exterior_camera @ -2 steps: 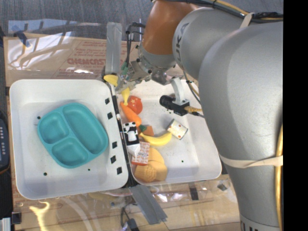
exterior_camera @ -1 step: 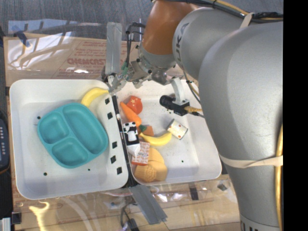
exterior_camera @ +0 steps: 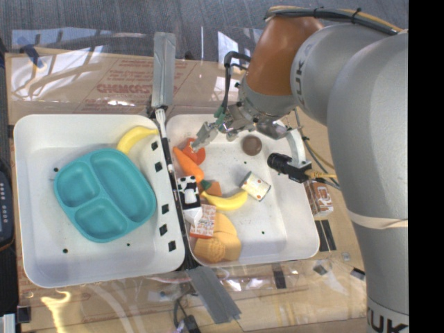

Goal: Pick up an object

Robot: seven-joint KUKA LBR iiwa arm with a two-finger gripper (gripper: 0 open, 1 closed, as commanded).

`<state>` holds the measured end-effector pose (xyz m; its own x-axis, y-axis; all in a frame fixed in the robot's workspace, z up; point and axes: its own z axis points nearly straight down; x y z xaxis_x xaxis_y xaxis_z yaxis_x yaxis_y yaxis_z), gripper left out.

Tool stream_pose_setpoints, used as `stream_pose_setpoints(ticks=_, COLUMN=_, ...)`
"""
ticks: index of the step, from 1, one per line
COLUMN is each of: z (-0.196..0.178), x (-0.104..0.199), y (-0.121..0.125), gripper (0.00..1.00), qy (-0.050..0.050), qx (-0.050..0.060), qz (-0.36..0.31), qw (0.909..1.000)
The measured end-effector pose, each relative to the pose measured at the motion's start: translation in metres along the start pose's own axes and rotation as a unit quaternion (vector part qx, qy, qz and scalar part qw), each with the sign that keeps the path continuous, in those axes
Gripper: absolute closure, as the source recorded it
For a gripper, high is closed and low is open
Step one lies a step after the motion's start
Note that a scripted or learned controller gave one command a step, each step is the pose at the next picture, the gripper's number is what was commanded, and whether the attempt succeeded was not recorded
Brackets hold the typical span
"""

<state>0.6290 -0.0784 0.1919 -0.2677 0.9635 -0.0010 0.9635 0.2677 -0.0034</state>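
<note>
My gripper [exterior_camera: 206, 133] hangs over the far left part of the right bin [exterior_camera: 295, 224], reaching in from the right under the orange wrist band. Its tip is right above a red object [exterior_camera: 196, 151] that lies against an orange carrot [exterior_camera: 186, 162]. I see nothing clearly held. Nearer the front lie a yellow banana [exterior_camera: 226, 200], a small white box [exterior_camera: 255, 186], a black-and-white piece [exterior_camera: 187, 189], a printed packet [exterior_camera: 203, 220] and a tan bread roll [exterior_camera: 216, 245]. A brown round object [exterior_camera: 251, 144] rests below the wrist.
The left bin [exterior_camera: 35, 255] holds a teal divided plate [exterior_camera: 104, 193] and a second banana [exterior_camera: 136, 138] by the divider. A black cable plug [exterior_camera: 284, 164] hangs over the right bin's right side. The arm's grey body fills the right side.
</note>
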Motion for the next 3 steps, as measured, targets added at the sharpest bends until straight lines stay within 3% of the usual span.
stream_pose_setpoints(ticks=1, z=0.102, x=-0.033, y=0.01, gripper=0.0, qy=0.001, qx=0.001, qz=-0.022, qw=0.9998)
stream_pose_setpoints(ticks=2, z=-0.007, x=-0.008, y=0.029, gripper=0.0, qy=-0.001, qx=-0.007, qz=0.025, qw=0.9997)
stream_pose_setpoints(ticks=3, z=0.102, x=-0.024, y=0.021, gripper=0.0, qy=0.001, qx=0.001, qz=-0.019, qw=0.9998)
